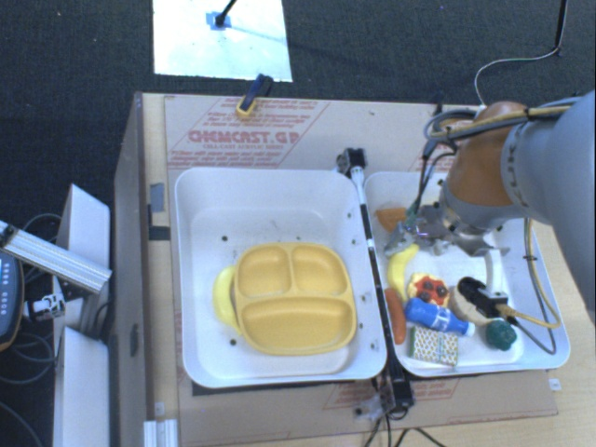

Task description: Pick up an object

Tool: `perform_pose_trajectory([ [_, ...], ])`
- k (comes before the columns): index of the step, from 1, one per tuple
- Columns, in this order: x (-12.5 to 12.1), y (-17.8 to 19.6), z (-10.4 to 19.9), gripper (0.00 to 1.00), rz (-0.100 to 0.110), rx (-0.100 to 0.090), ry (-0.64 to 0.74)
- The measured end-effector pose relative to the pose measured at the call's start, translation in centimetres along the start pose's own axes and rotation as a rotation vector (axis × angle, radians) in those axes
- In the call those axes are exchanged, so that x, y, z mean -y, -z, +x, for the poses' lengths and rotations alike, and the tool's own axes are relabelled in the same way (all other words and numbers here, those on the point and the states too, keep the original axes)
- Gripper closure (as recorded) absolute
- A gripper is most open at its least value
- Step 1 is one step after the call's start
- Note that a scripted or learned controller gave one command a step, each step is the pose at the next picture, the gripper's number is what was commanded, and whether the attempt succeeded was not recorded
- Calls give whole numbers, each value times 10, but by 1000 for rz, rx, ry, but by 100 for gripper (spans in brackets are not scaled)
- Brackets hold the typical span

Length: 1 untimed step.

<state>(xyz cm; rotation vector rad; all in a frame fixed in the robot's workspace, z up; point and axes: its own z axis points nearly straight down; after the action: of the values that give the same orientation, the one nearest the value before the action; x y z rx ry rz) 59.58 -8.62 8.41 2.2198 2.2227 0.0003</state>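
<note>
Directly beneath the hand (424,234), whose state could not be told, lay a banana (400,266) in the right bin (545,291); below it sat a carrot (397,315), blue bottle (436,317) and pizza toy (429,290).

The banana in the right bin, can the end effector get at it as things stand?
Probably yes. The end effector hangs just above the banana's upper end, with nothing lying on it; the carrot lies beside its lower end.

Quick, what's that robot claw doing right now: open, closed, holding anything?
Gripper: cannot be told; it sits low over the banana in the right bin.
</note>
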Motion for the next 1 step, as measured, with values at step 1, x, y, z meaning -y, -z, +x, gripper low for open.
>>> perform_pose_trajectory([
  [1, -21, 1, 3, 0, -2, 0, 1],
])
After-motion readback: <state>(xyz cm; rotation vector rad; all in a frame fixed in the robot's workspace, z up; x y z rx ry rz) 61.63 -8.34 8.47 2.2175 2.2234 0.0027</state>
